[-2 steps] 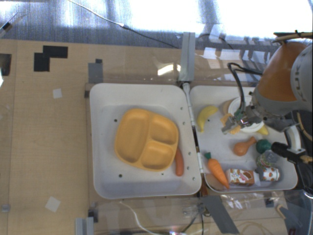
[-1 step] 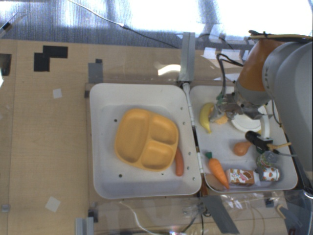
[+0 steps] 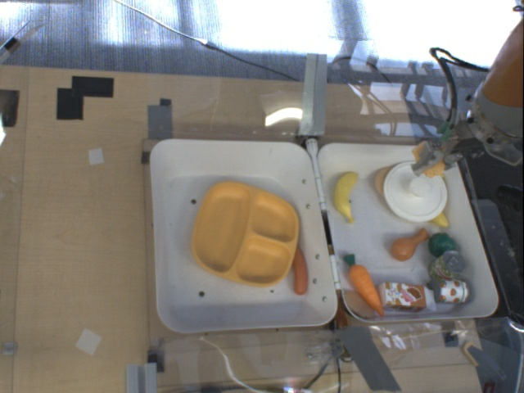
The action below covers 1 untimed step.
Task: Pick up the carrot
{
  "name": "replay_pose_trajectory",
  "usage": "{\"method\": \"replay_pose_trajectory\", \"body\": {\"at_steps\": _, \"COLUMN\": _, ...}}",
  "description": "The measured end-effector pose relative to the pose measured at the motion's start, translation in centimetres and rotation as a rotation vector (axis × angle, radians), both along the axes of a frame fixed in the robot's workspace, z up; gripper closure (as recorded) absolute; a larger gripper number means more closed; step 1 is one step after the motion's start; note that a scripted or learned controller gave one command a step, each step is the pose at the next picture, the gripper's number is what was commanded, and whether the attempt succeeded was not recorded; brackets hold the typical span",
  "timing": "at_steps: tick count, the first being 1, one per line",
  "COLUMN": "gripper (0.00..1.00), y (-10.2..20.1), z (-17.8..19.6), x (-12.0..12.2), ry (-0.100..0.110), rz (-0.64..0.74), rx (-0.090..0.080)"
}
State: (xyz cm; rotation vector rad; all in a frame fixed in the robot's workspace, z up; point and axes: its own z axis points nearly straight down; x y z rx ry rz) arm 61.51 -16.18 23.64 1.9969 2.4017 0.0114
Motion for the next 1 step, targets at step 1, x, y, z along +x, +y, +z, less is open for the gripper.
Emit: {"method": "replay_pose_trajectory", "body": {"at_steps": 1, "gripper": 1.0, "y": 7.78, "z": 0.05, "x": -6.08, "ry": 0.013, "rz": -0.029, "rx": 0.008}}
